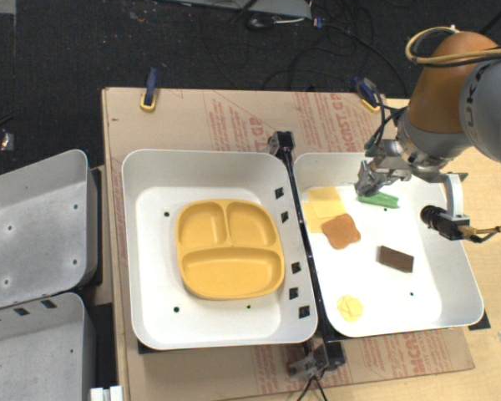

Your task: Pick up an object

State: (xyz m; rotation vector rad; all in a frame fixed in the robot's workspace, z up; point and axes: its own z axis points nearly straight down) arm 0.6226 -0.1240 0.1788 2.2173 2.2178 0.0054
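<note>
1. The gripper (372, 182) hangs over the right bin (451, 307), at its 11 o'clock corner
2. A green piece (377, 199) lies just beneath it toward 5 o'clock, long axis running 10 to 4
3. Whether it is gripped, I cannot tell

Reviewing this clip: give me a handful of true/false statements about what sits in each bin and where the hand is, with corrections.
1. The yellow divided tray lies in the left bin. True.
2. The hand is over the left bin. False: it is over the far part of the right bin, at the green item.
3. A dark brown block lies in the right bin. True.
4. The brown toast-like piece rests on the divided tray. False: it lies in the right bin, beside a pale yellow slice.
5. A small yellow item lies near the right bin's front edge. True.
</note>
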